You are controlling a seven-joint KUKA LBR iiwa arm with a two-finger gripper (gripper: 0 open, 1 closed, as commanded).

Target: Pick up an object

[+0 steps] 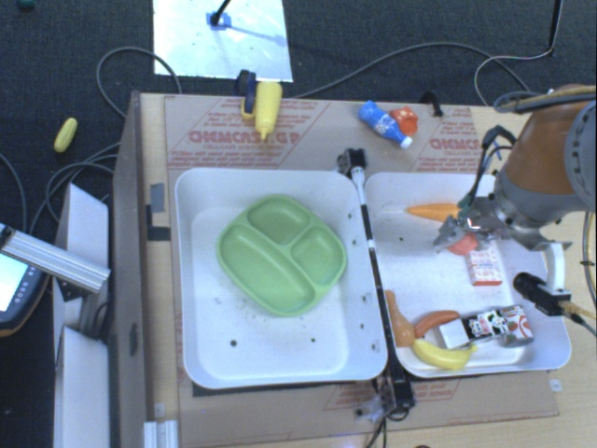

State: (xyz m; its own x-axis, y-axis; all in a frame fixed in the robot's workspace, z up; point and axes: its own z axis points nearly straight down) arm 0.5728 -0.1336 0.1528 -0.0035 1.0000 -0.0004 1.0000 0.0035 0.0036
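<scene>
My gripper (454, 231) hangs low over the back half of the right bin (410, 259), reaching in from the right. A small red object (464, 245) lies right under it, partly covered by it. An orange carrot (432, 211) lies just behind the gripper, and a white and red packet (484, 268) just in front of it to the right. Along the bin's front edge lie a yellow banana (444, 355), a red-orange sausage shape (432, 322), an orange piece (399, 318) and a black and white box (500, 325).
The left bin (210, 343) holds a green divided plate (283, 253). Behind the bins on the cardboard lie a yellow bottle (266, 106) and a blue bottle (383, 124). A black bar (368, 241) runs between the two bins.
</scene>
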